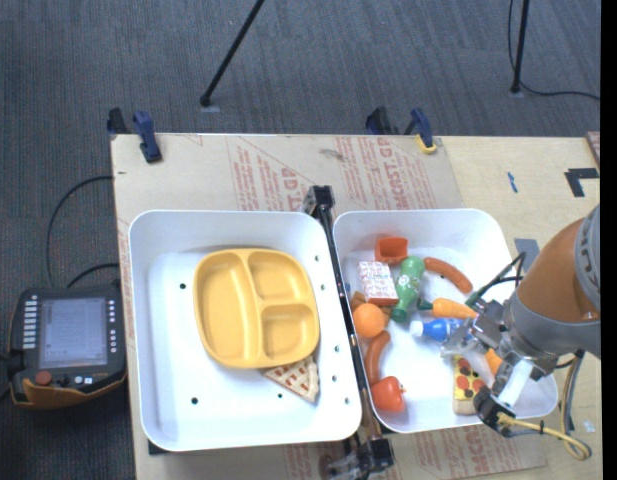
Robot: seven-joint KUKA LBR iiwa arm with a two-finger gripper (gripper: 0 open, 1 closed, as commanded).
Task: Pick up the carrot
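Two bins side by side, mid-frame. Left bin (158, 268) carries just a yellow divided plate (256, 306) with a waffle piece (296, 377) at its lower edge, likely parked out of the way. Right bin (488, 230) is the cluttered one: orange (368, 320), green bottle (408, 286), sausage (448, 271), tomato (387, 393). Carrot (452, 308) lies flat at centre-right of that bin, just beside the bottle. Gripper (475, 346) hangs just below-right of the carrot, near it, nothing visibly between its fingers; apart or together, can't tell.

- Cardboard-topped bench (278, 163), printed red.
- Two shallow white bins rest on it side by side: left bin (153, 318), right bin (488, 230).
- Blue clamps (146, 133) grip its far edge.
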